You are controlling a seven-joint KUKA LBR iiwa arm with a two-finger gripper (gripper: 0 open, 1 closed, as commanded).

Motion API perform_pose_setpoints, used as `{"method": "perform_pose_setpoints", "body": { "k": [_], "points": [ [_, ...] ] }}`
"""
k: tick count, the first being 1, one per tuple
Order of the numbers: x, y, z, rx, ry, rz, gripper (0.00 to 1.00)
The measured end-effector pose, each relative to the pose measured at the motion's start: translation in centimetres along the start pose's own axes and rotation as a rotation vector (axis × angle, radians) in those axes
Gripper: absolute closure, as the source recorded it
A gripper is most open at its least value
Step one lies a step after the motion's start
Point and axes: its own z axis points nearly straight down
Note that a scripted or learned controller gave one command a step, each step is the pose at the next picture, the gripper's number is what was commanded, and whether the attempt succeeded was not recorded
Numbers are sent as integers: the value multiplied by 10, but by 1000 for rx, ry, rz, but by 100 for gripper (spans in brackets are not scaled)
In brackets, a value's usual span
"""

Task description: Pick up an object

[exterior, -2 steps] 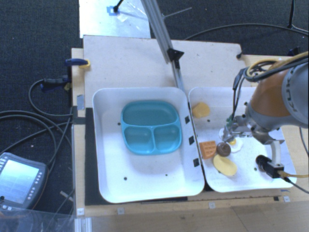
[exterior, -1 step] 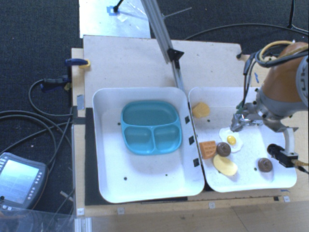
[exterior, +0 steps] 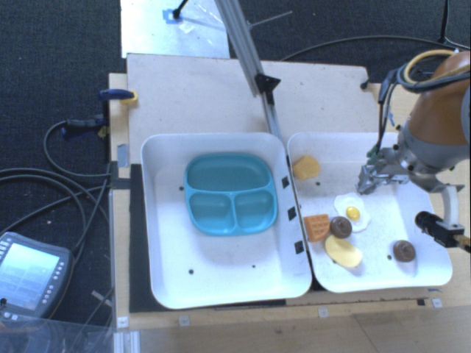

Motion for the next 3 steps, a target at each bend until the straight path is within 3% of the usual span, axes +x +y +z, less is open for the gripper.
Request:
{"method": "perform_pose_setpoints", "body": {
  "k": [1,3],
  "points": [
    [48,2,-12,1,3,-5,100],
    [174,2,-17,4,3,-7,100]
  ]
}}
